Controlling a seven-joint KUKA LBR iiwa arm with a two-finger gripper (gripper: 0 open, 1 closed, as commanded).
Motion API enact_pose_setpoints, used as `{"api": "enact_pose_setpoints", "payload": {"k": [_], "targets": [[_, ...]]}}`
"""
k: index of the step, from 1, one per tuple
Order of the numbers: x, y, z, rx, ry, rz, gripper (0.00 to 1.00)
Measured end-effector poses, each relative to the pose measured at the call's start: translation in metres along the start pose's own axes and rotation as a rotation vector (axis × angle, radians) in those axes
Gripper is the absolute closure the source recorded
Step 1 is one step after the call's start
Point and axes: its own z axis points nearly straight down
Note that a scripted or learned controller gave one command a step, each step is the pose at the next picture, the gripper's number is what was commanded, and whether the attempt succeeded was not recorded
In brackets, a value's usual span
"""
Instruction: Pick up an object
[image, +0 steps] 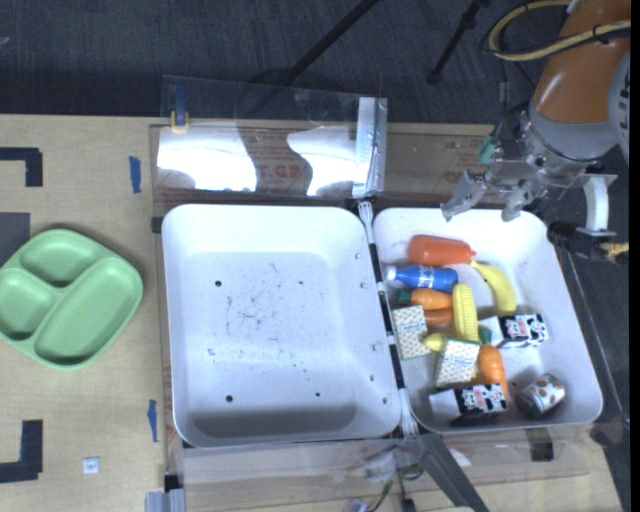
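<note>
Objects for picking lie heaped in the right bin, a shallow white tray with rounded corners. An orange carrot-shaped toy sits nearest the bin's far edge, with a blue bottle just in front of it and a curved yellow banana to its right. A knobbly yellow corn cob stands in the middle of the pile, and two black-and-white patterned cartons and a small round tin lie toward the near right corner. The things crowd the bin's left half and touch one another; its far right corner is bare.

The fingers hang above the far edge of the right bin, spread apart with nothing between them, clear of the pile.

The left bin has a smooth, lightly scuffed floor. On the desk's left edge rests a glossy green divided plate.
</note>
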Motion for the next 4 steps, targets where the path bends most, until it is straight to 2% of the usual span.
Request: {"api": "enact_pose_setpoints", "payload": {"k": [1,2,3,4], "targets": [[0.002,0.026,-0.013,-0.003,-0.001,-0.024,0.0],[-0.045,0.025,0.026,-0.001,-0.001,-0.304,0.0],[-0.054,0.015,0.127,-0.004,-0.001,-0.457,0.0],[-0.038,0.02,0.172,0.02,0.001,-0.377,0.0]]}}
